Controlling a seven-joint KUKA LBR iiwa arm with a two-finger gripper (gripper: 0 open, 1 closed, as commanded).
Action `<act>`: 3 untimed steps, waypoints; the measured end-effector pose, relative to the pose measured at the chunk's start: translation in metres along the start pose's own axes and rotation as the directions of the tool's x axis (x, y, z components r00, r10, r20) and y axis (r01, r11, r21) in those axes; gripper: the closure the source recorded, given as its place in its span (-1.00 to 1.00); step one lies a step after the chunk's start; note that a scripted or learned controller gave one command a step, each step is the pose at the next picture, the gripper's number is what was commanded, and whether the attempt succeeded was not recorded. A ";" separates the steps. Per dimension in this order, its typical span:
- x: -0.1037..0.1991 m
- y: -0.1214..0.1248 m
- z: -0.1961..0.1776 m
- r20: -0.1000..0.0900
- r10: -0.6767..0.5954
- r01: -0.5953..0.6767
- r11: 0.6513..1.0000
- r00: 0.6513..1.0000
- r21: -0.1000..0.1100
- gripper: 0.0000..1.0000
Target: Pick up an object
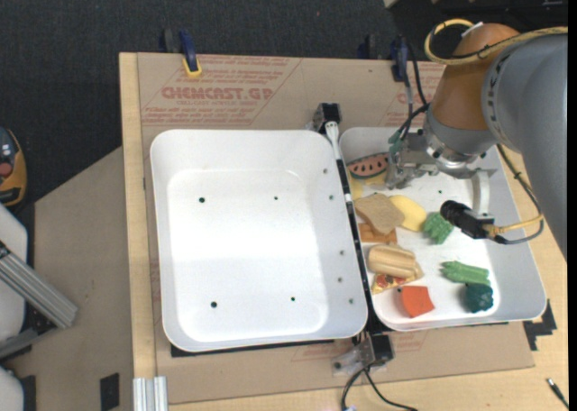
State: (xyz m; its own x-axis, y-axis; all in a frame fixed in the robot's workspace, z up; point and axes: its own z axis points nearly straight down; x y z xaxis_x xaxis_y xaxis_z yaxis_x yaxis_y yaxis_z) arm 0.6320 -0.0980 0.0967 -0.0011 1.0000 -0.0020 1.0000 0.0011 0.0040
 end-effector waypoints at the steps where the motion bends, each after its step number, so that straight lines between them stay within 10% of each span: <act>1: 0.000 0.000 0.001 0.000 0.000 0.000 1.000 1.000 0.001 -1.00; 2: 0.001 0.028 0.016 0.000 -0.003 0.003 0.999 1.000 0.036 -1.00; 3: 0.003 0.029 0.006 -0.003 0.000 0.000 0.999 1.000 0.033 1.00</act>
